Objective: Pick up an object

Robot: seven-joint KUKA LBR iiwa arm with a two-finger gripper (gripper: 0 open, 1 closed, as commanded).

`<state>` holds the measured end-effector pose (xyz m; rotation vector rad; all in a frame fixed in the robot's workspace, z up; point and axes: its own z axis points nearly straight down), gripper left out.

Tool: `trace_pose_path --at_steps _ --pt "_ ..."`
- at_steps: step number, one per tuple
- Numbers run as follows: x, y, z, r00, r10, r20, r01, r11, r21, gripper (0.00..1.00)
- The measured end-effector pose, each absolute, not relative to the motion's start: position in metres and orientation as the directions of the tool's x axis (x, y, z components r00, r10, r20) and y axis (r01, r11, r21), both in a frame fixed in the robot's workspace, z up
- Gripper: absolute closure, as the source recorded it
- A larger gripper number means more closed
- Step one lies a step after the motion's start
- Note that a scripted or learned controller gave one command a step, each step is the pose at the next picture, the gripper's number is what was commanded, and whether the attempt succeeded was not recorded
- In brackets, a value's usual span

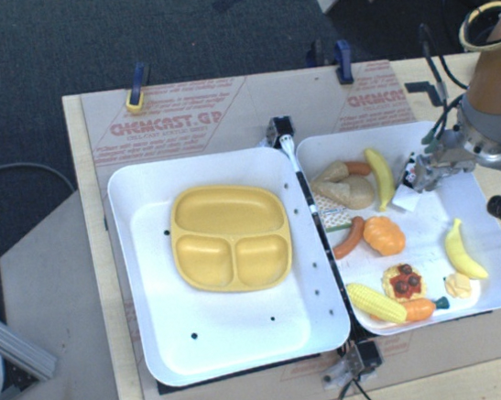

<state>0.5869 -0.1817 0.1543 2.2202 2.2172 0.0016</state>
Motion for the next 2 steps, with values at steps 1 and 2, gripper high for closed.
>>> trace_pose_path --at_steps 1,2 --pt "0.589 -0.185 0.197 0.0 1.0 -0.002 1.0 0.0 0.005 1.0" --pt "0.59 -0.185 0.227 -0.001 1.0 -0.003 1.0 0.001 0.006 1.0"
